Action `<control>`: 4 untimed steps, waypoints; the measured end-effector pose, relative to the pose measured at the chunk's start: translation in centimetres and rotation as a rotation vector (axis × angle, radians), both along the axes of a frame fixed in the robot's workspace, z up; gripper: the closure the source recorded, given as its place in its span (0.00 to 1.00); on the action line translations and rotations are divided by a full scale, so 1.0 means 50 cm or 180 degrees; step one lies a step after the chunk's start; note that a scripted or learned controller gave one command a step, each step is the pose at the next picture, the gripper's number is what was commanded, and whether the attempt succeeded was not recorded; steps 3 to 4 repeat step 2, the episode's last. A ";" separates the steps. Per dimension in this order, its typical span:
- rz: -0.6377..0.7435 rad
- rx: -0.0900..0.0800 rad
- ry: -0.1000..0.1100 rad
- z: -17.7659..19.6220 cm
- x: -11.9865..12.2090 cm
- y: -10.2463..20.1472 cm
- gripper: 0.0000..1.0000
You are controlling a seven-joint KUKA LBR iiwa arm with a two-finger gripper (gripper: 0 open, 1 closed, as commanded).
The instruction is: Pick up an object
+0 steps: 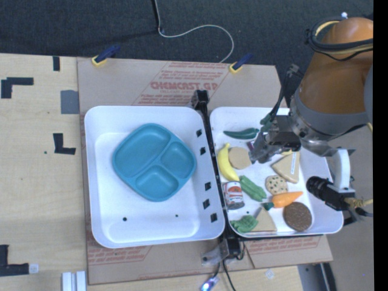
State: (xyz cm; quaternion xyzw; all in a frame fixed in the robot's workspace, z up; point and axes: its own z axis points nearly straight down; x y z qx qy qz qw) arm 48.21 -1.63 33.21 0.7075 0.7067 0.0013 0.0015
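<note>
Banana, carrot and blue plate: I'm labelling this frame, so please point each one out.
banana [227,162], camera view, middle of its yellow curve.
carrot [285,199], camera view, middle of the orange body.
blue plate [154,160], camera view, ridge where its three compartments meet.

banana: yellow, curved, lying along the right bin's left side
chili: dark green, flat at the far end
carrot: orange, lying level, near side
cookie: round brown one, near right corner
can: small, red label, just below the banana
</note>
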 end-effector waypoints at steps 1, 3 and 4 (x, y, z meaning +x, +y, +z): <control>0.0017 0.0002 0.0028 -0.067 0.002 0.085 1.00; 0.0019 0.0004 0.0007 0.016 0.003 0.139 1.00; 0.0019 0.0004 0.0007 0.016 0.003 0.139 1.00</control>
